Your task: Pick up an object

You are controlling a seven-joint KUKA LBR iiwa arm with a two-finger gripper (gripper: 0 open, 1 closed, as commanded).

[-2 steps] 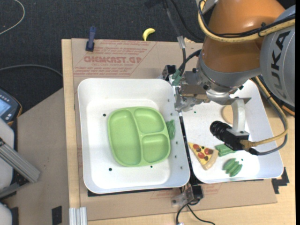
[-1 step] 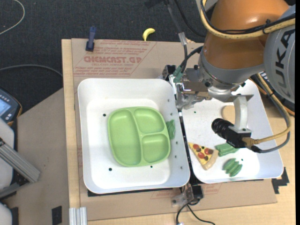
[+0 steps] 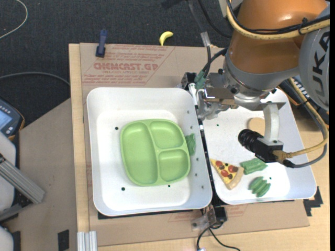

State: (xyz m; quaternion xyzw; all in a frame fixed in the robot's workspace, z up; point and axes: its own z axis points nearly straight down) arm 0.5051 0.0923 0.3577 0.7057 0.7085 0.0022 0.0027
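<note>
Pizza slice [image 3: 228, 172] lies flat near the front-left of the right bin [image 3: 294, 186]; judge it light, stiff and thin, best pinched across its narrow width. Your gripper [image 3: 203, 104] hangs over that bin's far-left corner; you cannot tell whether it is open.

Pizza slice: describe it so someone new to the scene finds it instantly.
Take the white bin on the view's right. Near its front left corner lies the pizza slice. It is a tan wedge with red toppings; the block and pod beside it are plain green.
</note>
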